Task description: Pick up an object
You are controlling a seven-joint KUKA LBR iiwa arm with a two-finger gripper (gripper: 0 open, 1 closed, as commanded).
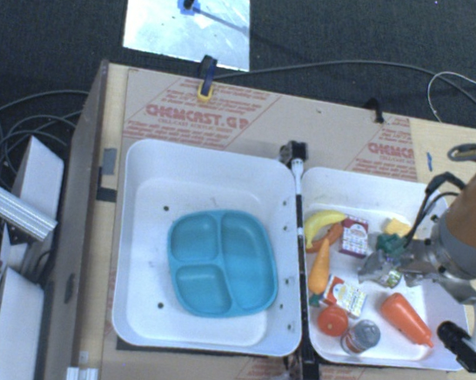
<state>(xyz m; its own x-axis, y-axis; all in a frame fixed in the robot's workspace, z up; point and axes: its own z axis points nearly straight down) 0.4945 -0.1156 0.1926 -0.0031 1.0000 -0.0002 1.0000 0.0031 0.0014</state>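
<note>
Reaching seems the step in hand: the grey two-finger gripper (384,265) hangs low in the right white bin (413,194), near the orange plastic carrot (406,316) at lower right. Whether anything is gripped cannot be told. Next comes a clean lift.

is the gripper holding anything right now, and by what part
It cannot be told. The gripper is low in the right bin, among the toy food near the carrot, but no item can be made out in its grip.
</note>
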